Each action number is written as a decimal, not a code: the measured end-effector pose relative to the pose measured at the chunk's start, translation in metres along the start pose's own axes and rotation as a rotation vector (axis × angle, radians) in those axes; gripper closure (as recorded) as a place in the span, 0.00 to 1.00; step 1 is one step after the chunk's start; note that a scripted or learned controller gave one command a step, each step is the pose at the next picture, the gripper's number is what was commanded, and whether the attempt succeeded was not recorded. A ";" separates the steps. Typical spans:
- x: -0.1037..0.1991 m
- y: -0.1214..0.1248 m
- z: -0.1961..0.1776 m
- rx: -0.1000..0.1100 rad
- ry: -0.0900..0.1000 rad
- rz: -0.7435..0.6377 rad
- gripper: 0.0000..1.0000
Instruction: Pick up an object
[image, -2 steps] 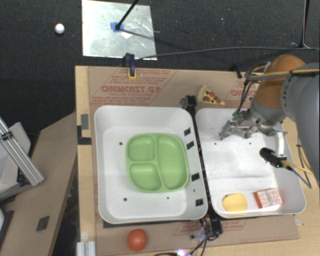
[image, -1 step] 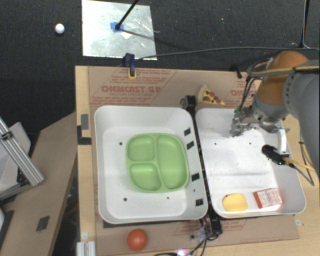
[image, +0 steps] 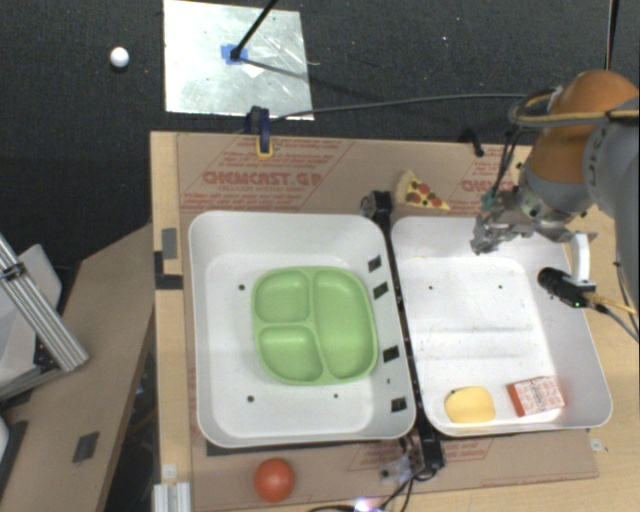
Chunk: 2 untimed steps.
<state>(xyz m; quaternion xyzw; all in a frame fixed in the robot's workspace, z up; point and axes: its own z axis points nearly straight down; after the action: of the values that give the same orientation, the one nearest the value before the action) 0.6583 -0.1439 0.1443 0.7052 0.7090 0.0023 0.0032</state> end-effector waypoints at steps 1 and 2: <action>-0.002 0.007 -0.065 -0.002 -0.001 -0.001 1.00; -0.002 0.008 -0.087 0.002 0.000 -0.002 1.00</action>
<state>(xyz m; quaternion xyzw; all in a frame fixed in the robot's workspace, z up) 0.6658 -0.1460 0.2310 0.7047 0.7095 0.0017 0.0023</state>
